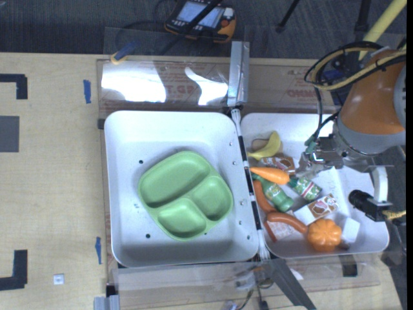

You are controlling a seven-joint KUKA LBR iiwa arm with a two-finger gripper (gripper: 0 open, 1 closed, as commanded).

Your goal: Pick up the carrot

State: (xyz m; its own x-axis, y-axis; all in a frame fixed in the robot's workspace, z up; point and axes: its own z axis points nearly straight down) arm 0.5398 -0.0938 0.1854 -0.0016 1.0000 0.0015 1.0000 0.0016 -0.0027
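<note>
Two shallow white bins side by side on the wooden bench. Left white bin (pixel 122 173) holds a green three-compartment plastic plate (pixel 185 194), sitting roughly centred and rotated at an angle. Right white bin (pixel 371 237) has the clutter, packed toward its left half. The orange toy carrot with a green leafy tip (pixel 270 175) lies on its side near the divider wall, about mid-height in the bin, leafy tip pointing right. Yellow toy banana (pixel 266 147) is just above it, toward the far edge. Below the carrot: a green plastic bottle-shaped item (pixel 279 197), with a small printed packet (pixel 304 187) next to it on the right, and another small printed packet with red markings (pixel 323 205) a bit further right. Red-orange toy sausage (pixel 286 223) lies near the front edge, touching a round orange toy pumpkin (pixel 324 235). The grey arm with the orange band comes in from the right; its two-finger gripper (pixel 308 162) hangs over the right bin, just right of the carrot's leafy tip and above the packets. Fingers look parted, nothing visibly between them. Carrot is not gripped.
</note>
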